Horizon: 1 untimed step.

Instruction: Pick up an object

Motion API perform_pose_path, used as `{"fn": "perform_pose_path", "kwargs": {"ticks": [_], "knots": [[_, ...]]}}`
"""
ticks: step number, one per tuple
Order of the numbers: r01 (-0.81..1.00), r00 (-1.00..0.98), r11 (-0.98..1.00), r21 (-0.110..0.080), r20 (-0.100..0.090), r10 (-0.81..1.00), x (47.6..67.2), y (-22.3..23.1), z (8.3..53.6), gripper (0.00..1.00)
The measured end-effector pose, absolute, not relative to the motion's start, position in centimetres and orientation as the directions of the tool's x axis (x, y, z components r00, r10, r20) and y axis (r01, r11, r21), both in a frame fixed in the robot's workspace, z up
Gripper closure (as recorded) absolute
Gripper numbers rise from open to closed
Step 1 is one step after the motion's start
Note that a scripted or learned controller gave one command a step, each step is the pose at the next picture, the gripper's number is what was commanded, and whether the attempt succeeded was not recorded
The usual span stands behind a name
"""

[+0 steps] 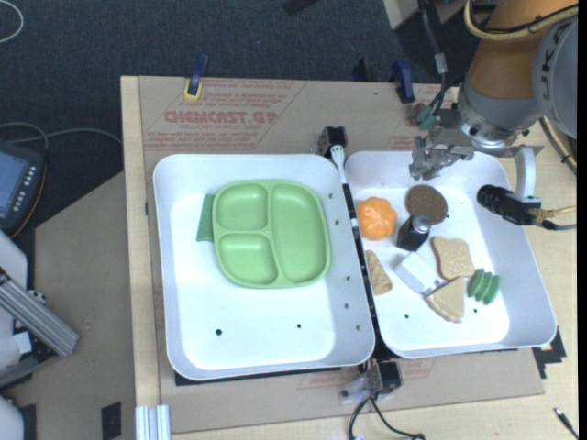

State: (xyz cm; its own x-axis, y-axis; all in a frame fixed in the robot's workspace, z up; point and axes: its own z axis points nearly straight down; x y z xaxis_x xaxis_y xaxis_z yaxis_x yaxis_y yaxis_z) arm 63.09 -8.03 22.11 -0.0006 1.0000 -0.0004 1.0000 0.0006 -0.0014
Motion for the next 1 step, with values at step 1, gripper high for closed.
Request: {"fn": "perform_pose_path", "kwargs": {"ticks": [1], "knots": [[1.0,-0.001,0.001,0.004,-0.001,1.0,63.74,-7.81,23.45,1.0]]}}
